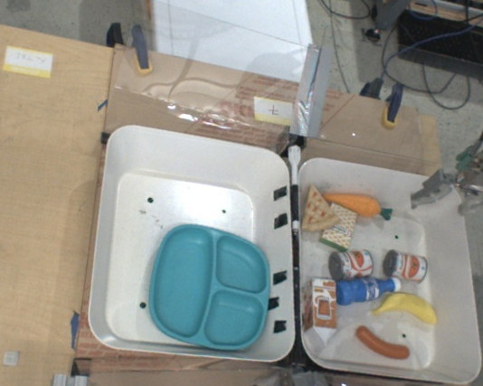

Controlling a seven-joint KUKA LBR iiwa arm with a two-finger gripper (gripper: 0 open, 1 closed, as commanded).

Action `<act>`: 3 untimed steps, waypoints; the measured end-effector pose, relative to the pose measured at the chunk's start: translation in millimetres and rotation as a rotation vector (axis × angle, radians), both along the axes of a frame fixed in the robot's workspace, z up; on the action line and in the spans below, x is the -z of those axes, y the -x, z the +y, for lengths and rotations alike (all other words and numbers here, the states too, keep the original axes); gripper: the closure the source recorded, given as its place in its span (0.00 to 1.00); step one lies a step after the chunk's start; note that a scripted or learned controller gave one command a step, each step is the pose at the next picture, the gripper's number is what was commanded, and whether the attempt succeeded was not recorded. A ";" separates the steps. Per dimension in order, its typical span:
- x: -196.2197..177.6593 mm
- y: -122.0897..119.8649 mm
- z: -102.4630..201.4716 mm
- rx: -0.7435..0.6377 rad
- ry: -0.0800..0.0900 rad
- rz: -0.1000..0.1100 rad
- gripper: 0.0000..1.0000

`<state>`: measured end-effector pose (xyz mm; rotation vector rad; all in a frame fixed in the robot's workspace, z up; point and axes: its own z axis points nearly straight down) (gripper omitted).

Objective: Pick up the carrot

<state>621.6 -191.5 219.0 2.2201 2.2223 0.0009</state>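
1. One carrot (355,203) lies at the top of the right bin (471,299), touching the waffle (317,209).
2. Your gripper (459,187) hangs at the bin's top right rim, fingers spread, holding nothing.
3. You should come straight down over the carrot's middle, clear of the cans (380,264).

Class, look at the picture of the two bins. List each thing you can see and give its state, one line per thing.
carrot: lying flat in the right bin, untouched
gripper: above the right bin's far right rim, holding nothing
two cans: lying on their sides
blue bottle: lying on its side
banana: lying flat
sausage: lying flat
teal tray: flat in the left bin
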 end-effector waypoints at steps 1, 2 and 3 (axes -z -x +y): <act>116.1 -35.5 46.7 -0.077 0.001 -0.002 0.00; 108.0 -31.5 45.8 -0.080 0.000 0.016 1.00; 129.4 -30.1 68.8 0.239 0.004 0.028 1.00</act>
